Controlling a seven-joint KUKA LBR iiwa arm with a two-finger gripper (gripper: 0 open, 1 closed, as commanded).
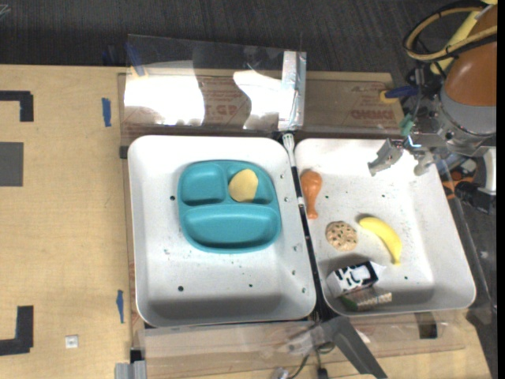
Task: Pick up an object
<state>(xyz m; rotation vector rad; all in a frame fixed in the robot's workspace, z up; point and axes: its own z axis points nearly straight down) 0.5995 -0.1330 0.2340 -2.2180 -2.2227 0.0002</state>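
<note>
gripper [401,156] hanging open, holding nothing, over right bin [450,212] far-right corner | banana [382,237], cookie [342,234], carrot [312,190] lying apart mid-bin | box [359,284] resting against near edge

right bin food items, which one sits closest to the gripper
The banana is nearest the gripper, lying toward the arm's side of the right bin. The drumstick rests against the far wall, and the cookie sits lower.

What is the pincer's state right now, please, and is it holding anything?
Pincer: open, holding nothing, above the far right part of the right bin.
</note>
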